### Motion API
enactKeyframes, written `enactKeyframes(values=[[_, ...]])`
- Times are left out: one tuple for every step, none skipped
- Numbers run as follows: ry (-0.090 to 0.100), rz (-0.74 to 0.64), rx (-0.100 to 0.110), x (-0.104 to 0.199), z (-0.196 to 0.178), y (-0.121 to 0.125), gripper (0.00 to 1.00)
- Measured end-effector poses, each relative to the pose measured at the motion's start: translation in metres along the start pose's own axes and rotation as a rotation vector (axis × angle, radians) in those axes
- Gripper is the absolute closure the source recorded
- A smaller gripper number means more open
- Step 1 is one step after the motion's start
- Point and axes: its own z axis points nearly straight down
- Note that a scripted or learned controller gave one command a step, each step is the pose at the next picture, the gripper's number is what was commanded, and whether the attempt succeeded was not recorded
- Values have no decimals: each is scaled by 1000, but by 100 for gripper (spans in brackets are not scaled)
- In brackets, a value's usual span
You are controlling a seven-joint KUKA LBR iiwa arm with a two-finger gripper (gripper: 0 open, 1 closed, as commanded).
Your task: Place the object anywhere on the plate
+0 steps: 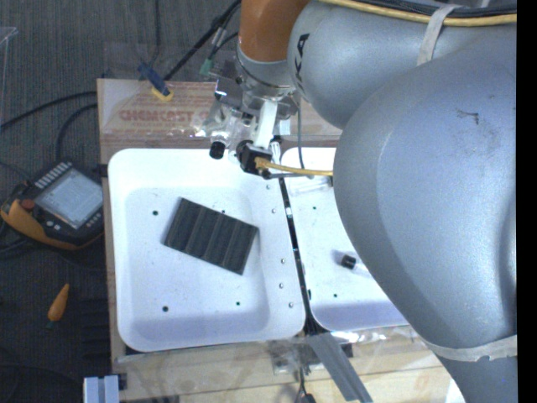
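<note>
Far left, off the bench: handheld control pendant (63, 201) on the dark floor, cabled; no part in the job

Left bin (134, 250): shallow, white; the plate lies in it

Plate (210, 236): dark ribbed slab, flat, skewed to the bin's walls, near the middle of the left bin; apart from every wall; nothing on it

Gripper (241, 128): over the back rims, about at the seam between the two bins, above neither the plate nor the object; released or clenched, I cannot tell, since the wrist hides the working end; nothing seen in its hold

Right bin (323, 305): white; much of it is covered by the arm

Object (347, 261): small black piece on the right bin's floor, just beside the arm's outline, well apart from the plate; probably the thing to move, though too small to make out its shape

Arm (419, 183): grey, orange band above the wrist; reaches in from the right

Step in hand (judgement): the pick is not yet made; task at its start

Doing it well (judgement): come down square over the object, centred, since a small piece slips a near miss; lift clear of the divider before crossing; let go low over the plate's middle — the ribs may tip or roll a small part dropped from height
</note>
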Motion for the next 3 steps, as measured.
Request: enactKeyframes(values=[[1,-273,-1,43,-78,-16,100],[4,-731,0,46,-87,-151,100],[2,-1102,-4,33,-175,-117,100]])
